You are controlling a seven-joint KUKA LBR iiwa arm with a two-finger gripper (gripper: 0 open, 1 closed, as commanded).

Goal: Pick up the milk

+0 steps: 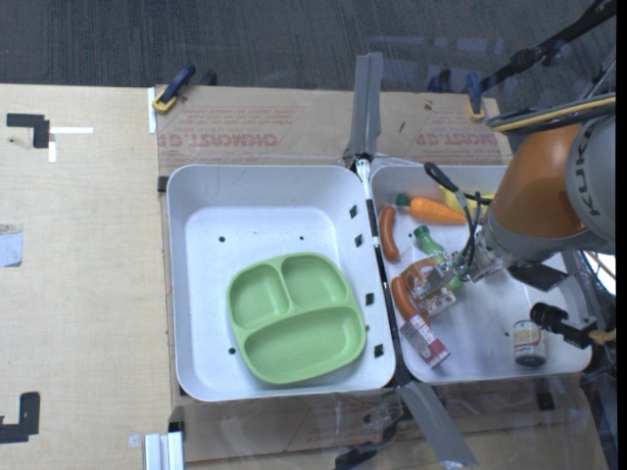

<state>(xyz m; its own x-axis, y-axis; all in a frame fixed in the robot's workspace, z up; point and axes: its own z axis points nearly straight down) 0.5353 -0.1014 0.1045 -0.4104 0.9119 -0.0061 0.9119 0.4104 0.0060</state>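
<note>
The milk (425,341) looks like a small white and red carton lying on its side near the front left corner of the right bin (490,360). My gripper (454,268) hangs over the middle of that bin, above and to the right of the carton and apart from it. It sits close against a cluster of toys: a brown and orange packet (427,284) and a green bottle (428,240). The grey arm with its orange band (537,189) reaches in from the right and hides part of the bin's back right.
In the right bin lie a carrot (437,210), two red sausages (389,233) (404,300) along the left wall, and a small can (529,344) at the front right. A green divided plate (292,316) sits in the left bin (196,262).
</note>
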